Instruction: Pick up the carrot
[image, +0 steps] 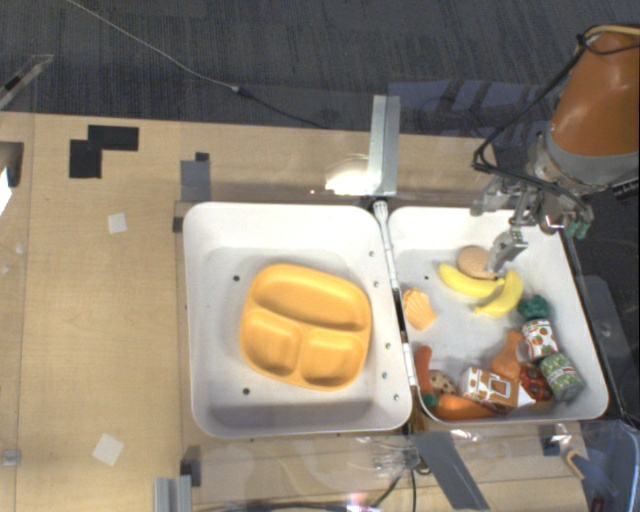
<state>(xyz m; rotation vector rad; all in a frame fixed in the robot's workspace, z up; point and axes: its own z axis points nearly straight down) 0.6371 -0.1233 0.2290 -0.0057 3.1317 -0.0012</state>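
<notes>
Wood bench (90, 330) w/ two white bins (215, 250); dark floor (250, 40) behind

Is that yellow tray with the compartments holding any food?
Empty. The yellow three-compartment plastic tray in the left white bin shows bare sections.

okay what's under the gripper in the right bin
The gripper hangs over a tan round piece resting against the banana. It covers that piece's right edge. The carrot lies at the bin's near edge.
</notes>
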